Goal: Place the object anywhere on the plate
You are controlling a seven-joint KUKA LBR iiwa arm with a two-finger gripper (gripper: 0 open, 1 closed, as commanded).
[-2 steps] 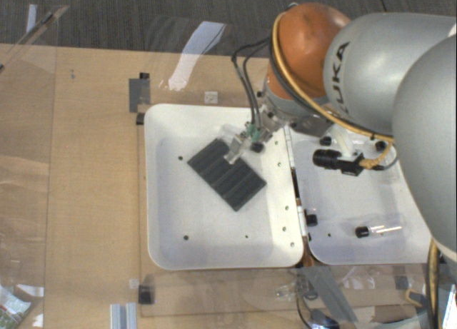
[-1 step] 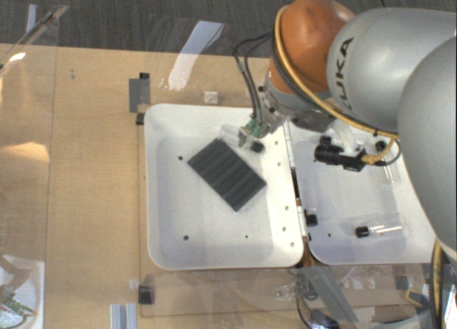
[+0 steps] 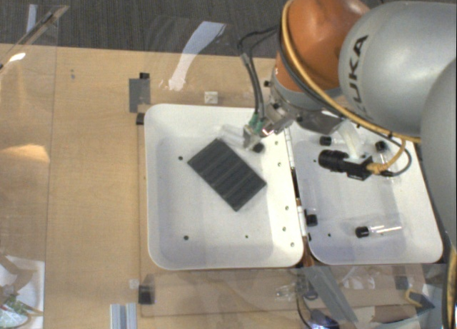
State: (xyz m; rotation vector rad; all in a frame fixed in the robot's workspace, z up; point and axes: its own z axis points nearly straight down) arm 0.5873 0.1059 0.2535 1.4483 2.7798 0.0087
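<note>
A dark grey ribbed plate lies flat and turned at an angle in the left bin, a little above its middle. My gripper hangs over that bin's upper right part, just off the plate's upper right corner. A faint clear shape shows next to the gripper's tip; I cannot make out what it is or whether it is held. In the right bin, a small clear tube with a black cap lies near the front, well away from the gripper.
The arm's big grey and orange body covers the upper part of the right bin. A small black piece sits at the seam between the two bins. A wooden bench surrounds the bins, with black clips at the left bin's corners.
</note>
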